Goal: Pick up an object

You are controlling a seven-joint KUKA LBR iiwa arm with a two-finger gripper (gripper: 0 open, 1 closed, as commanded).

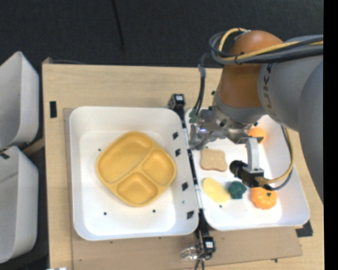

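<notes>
Brown toast (pixel 214 160) lies in the right bin (pixel 296 214) just beside my gripper (pixel 204 129), its grip open or closed I cannot tell, so I judge this the approach, with a shift and descent onto it next.

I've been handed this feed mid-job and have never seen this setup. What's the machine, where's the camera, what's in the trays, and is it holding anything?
There is one camera, fixed above the wooden bench and looking down at a slant. The grey and orange machine entering from the right is a robot arm. Its job is to pick up an object.

Two shallow white bins sit side by side. The left bin holds a yellow divided plate. The right bin, which the arm is over, holds a toast slice, a pale yellow piece, a dark green piece, an orange piece and a second orange piece close to the arm.

I can't make out anything being held.
</notes>
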